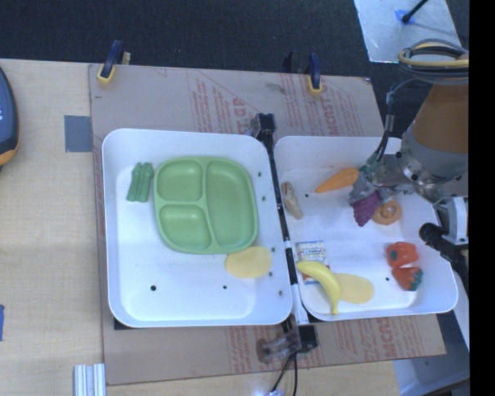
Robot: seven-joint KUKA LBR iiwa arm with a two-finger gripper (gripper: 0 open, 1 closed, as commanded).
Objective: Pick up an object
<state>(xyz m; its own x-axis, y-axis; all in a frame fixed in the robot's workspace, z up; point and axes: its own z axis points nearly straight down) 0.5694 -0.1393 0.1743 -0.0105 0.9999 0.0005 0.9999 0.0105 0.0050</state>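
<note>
My gripper (368,188) hangs low over the upper right part of the right bin (433,308), under the grey wrist and orange band. A purple toy (364,211) lies right below it, partly covered by the gripper. An orange carrot (338,179) lies just to its left, and a tan ring (388,213) sits against the purple toy's right side. Whether the gripper touches the purple toy is hidden from this angle.
The right bin also holds a banana (323,280), a yellow flat piece (355,288), a small packet (310,250), a beige piece (291,200) and red toys (404,264). In the left bin (120,295) lie a green divided plate (206,205), a green pod (139,181) and a yellow slice (248,262).
</note>
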